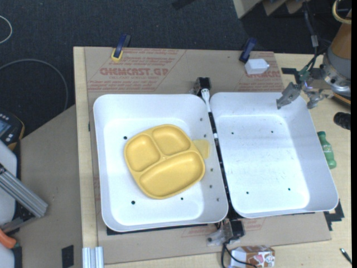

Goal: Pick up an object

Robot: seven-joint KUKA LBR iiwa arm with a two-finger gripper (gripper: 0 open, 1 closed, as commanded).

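Two shallow white bins sit side by side on a cardboard-covered bench (167,66).

The left bin (111,205) contains one yellow divided plate (163,160), three compartments, lying flat and face up near the middle of the bin floor, slightly toward the bin's right wall. A small pale yellow item (202,148) shows at the plate's right edge, touching or partly tucked under it; its nature cannot be determined.

The right bin (268,172) has a bare floor marked with fine dark speckles.

The gripper (300,95) is at the far right corner of the right bin, above or at its upper rim. Two fingers (285,98) are visible, spread apart, with nothing between them. The grey arm enters from the right edge of the view.

The yellow divided plate is well apart from the fingers: it lies in the other bin, to the left and nearer the camera, with the divider between the bins in between. No contact between gripper and plate.

A green object (327,149) lies outside the right bin, just beside its right wall. A white block (256,66) rests on the cardboard beyond the right bin.
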